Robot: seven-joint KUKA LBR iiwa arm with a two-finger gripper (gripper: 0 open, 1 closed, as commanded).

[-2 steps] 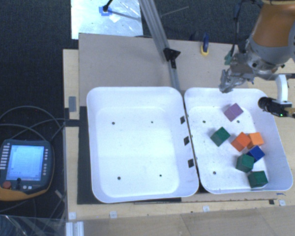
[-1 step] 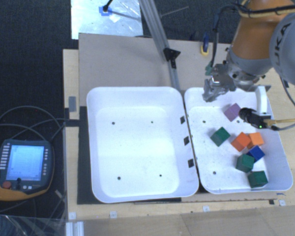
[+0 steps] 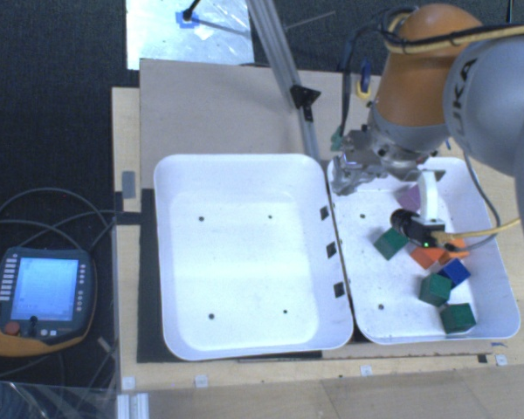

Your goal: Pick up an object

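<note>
Nearest the viewer in the right bin [image 3: 498, 321], a green block [image 3: 458, 318] sits by the front edge. Just behind it lie another green block [image 3: 434, 288], a blue block [image 3: 455, 271], an orange piece [image 3: 426, 256] and a green cube [image 3: 389, 243]. Farther back, a purple piece [image 3: 408, 196] lies near the gripper [image 3: 349, 178] over the bin's back left; its grip cannot be told. The left bin [image 3: 179, 260] sits alongside.

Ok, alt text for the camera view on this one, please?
A grey and orange robot arm reaches from the right, its gripper above the back left of the right bin, which holds green, blue, orange and purple blocks. The left bin sits beside it.
</note>
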